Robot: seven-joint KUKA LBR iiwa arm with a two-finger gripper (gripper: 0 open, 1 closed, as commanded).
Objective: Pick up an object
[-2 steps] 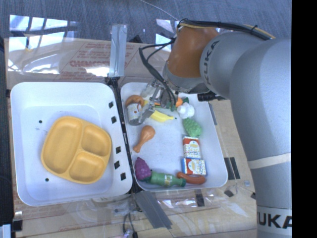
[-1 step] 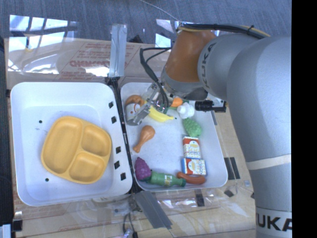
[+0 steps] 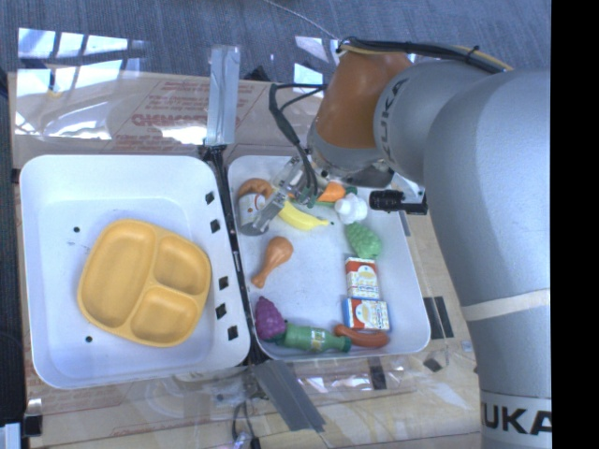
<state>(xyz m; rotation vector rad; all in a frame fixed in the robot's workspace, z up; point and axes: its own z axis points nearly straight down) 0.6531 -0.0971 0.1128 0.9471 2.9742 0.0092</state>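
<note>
Two white bins sit on my worktop; the pincer (image 3: 273,206), whose grip I cannot tell, hovers over the yellow plastic banana (image 3: 304,218) near the right bin's (image 3: 412,288) far edge, so next I'd descend and close.

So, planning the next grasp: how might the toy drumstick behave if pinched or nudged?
The drumstick looks like rigid, glossy plastic, so probably light and somewhat slippery. Its rounded head and thin handle suggest it would pivot or roll when pushed. It lies apart from its neighbours, likely easing access.

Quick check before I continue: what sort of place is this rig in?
Probably a robot lab's pick-and-place test bench, not a kitchen: two shallow white plastic bins, small plastic toy foods such as a brown drumstick, and a grey KUKA arm reaching in.
</note>
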